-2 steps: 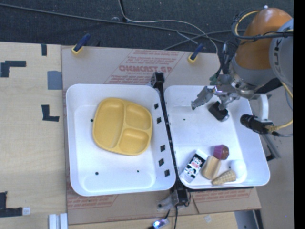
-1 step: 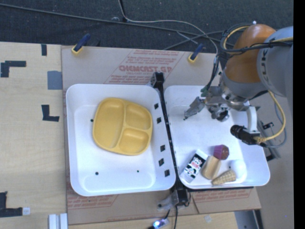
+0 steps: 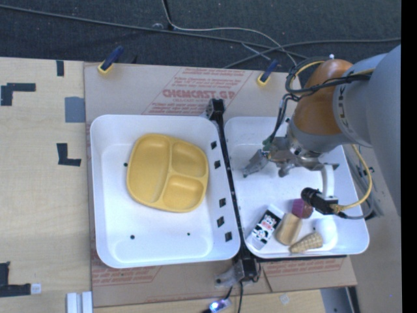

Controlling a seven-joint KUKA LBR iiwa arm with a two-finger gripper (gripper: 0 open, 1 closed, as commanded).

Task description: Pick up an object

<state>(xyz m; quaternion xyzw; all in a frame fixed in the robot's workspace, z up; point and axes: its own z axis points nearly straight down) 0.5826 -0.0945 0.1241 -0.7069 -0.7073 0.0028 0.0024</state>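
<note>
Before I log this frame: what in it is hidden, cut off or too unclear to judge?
- Tool: blurred and partly under the arm's wrist in the camera view; finger state unclear.
- Right bin: its far right side is covered by the arm.
- Purple object: partly behind a black cable fitting; shape unclear.
- Black-and-white box: print too small to read.
- Tan block and cone: too blurred to identify.

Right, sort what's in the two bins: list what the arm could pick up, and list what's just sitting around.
Part of the job:
- gripper, over the right bin
- black-and-white carton
- tan block
- ice cream cone toy
- small purple piece
- yellow divided plate, in the left bin

Just lying about:
- cardboard sheet
- clamps
- cables
</note>
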